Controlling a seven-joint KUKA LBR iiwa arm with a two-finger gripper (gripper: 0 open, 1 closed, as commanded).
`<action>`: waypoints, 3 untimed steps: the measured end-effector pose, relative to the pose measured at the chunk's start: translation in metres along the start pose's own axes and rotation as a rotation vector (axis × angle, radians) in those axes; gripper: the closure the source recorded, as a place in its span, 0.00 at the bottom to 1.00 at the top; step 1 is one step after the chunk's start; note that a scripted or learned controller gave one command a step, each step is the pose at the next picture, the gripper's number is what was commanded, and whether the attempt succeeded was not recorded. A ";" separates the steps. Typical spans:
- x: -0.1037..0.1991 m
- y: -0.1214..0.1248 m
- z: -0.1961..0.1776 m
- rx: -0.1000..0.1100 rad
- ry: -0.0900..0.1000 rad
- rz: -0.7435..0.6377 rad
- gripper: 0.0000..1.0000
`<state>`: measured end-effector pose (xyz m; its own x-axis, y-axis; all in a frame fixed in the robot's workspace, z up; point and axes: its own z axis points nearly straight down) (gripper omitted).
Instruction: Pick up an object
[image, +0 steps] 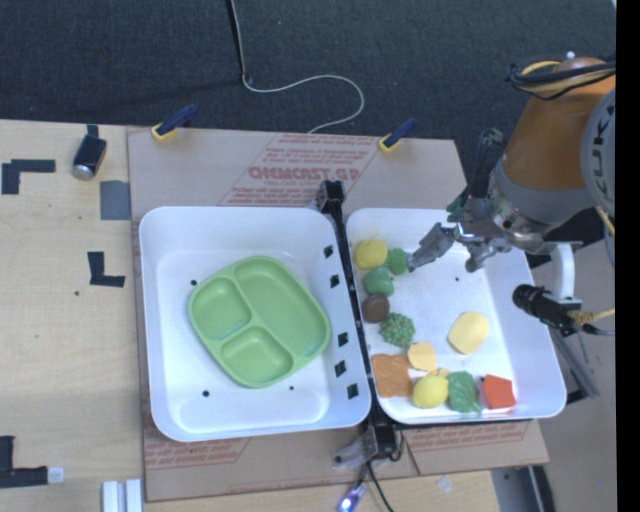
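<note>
Tabletop (60, 330) of pale wood fills the lower part of the view, with dark carpet (120, 55) beyond its far edge and a thin white cable (300, 85) looping over that carpet. Black tape marks (100, 268) and a small dark cylinder (89, 155) lie on the wood at the left. A brown cardboard sheet (290, 170) with red printing sits under both bins, held at its far edge by two blue-and-yellow clamps (175, 121).

The arm (555, 130), grey with a broad orange band, reaches in from the right above the right bin (530, 345). The left bin (160, 300) holds a green divided tray (258, 320) lying flat near its middle. A black divider strip (345, 300) runs between the two bins.

The claw (455, 250) hangs over the far part of the right bin with its two fingers spread apart and nothing between them; one fingertip (425, 252) points toward the toys near the divider.

Small toy foods lie loose in the right bin: a yellow lemon (371, 253) just beside a green piece (398, 262), a darker green piece (378, 282), a brown ball (375, 308), a broccoli floret (397, 328), a pale yellow piece (468, 332) apart toward the right, an orange slab (390, 375), a yellow wedge (422, 356), a yellow apple-like piece (430, 390), a green leafy piece (462, 392), and a red-orange block (498, 392) at the near edge.
</note>
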<state>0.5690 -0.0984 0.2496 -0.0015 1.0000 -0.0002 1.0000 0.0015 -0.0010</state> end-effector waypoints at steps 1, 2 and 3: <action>0.053 -0.072 0.070 0.015 0.004 -0.001 0.00; 0.095 -0.085 -0.129 -0.014 0.002 -0.006 0.00; 0.093 -0.085 -0.130 0.001 -0.001 -0.001 1.00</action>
<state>0.4837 -0.0056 0.3801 -0.0021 1.0000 -0.0014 1.0000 0.0021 -0.0022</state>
